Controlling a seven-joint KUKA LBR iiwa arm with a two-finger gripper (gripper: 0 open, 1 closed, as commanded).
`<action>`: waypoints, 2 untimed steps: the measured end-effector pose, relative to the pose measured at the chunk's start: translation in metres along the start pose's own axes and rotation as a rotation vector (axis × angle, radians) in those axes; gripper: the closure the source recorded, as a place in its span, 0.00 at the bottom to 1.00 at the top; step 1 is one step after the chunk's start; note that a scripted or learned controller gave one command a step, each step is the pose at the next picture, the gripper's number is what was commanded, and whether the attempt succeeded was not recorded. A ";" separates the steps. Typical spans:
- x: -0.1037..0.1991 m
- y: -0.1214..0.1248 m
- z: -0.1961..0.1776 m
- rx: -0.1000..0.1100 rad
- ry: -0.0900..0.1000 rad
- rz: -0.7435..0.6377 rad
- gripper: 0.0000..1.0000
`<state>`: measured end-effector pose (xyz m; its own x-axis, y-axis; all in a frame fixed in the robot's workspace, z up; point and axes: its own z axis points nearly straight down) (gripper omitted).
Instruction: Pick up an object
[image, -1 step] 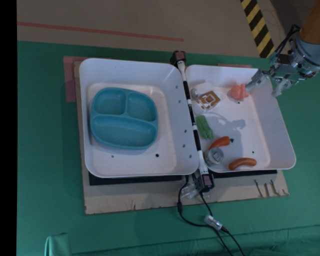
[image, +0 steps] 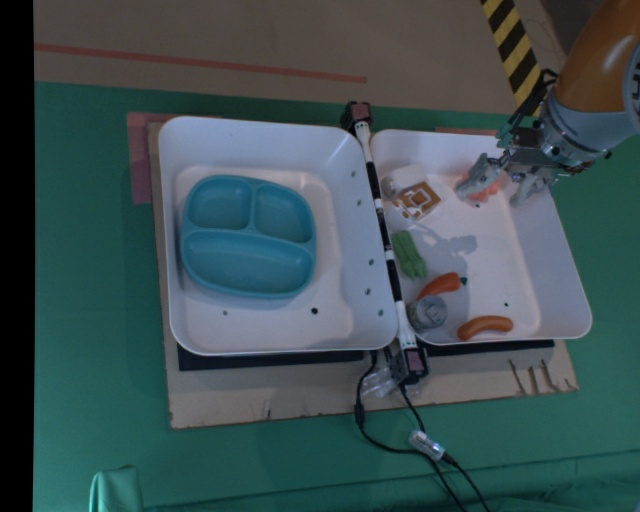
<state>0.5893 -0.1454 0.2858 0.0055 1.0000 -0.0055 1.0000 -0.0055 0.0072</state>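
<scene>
My gripper (image: 495, 192) hangs over the back of the right bin (image: 540, 262), fingers spread apart and pointing down. A small orange object (image: 487, 184) shows between them, close to the left finger (image: 470, 186); it is not pinched from both sides. Also in this bin are a white and brown patterned block (image: 415, 196), a green pod-shaped piece (image: 408, 253), an orange-red carrot-like piece (image: 441, 285), a grey round item (image: 428, 314) and an orange sausage (image: 485, 326).
The left bin (image: 215, 150) holds a blue divided plate (image: 248, 236). A black-and-white divider rail (image: 383, 230) runs between the bins. Cables (image: 415, 435) trail off the front of the cardboard base. The arm comes in from the upper right.
</scene>
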 end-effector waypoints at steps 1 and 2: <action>-0.021 0.011 0.088 0.003 0.000 0.002 0.00; -0.037 0.043 0.100 -0.008 -0.002 -0.001 0.00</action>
<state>0.6326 -0.1830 0.1868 0.0045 1.0000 -0.0077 0.9999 -0.0044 0.0150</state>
